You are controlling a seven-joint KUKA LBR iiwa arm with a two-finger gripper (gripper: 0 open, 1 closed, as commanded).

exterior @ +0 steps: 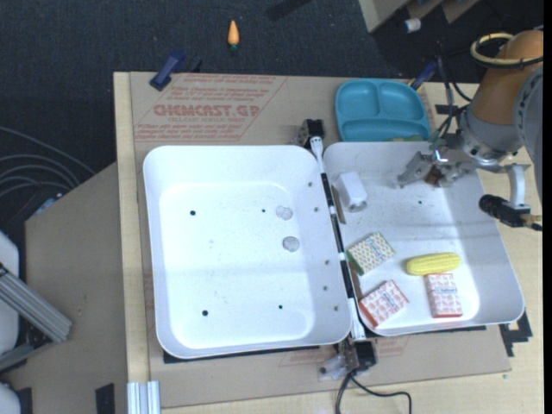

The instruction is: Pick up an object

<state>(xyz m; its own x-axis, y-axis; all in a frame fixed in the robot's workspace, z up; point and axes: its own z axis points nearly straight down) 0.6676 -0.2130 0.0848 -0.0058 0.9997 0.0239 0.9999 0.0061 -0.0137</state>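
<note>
Yellow corn [433, 264] lies apart from the gripper [424, 169], seemingly empty.

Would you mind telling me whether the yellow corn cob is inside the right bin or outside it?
Inside: the corn cob lies flat on the right bin's floor, above a red-and-white packet.

A dark blue-grey carpet [103, 24] covers the floor around the bench. The bench top is a brown board [216, 110] printed with red lettering that reads "CHEMCAST". On the carpet beyond the board lies a small orange carrot-shaped toy [233, 33], and a blue clip [166, 72] sits at the board's far edge. Grey cables [26, 175] curl at the left. A metal rail [34, 304] crosses the lower left corner. Light falls evenly from above.
</note>
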